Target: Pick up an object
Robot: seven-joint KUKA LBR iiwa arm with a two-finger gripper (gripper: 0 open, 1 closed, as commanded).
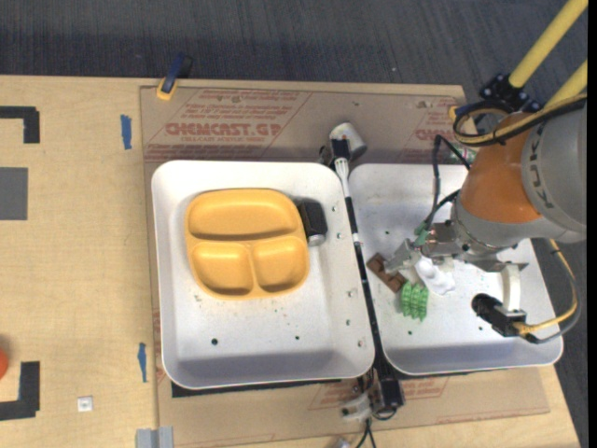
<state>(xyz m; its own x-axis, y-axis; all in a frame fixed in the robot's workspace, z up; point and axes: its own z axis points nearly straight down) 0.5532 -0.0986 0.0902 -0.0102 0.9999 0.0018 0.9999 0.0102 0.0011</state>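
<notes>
White object (pixel 435 274) just right of jaws (pixel 408 261), green piece (pixel 413 301) below

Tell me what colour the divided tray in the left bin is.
Yellow-orange. The divided tray shows plainly in the camera view, lying in the left bin.

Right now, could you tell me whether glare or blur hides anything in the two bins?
Camera view: lighting is even and soft, with mild sheen on the left bin and faint shadow beside the yellow divided tray. In the right bin, the tool and the white item blend softly; the green block stays distinct.
</notes>
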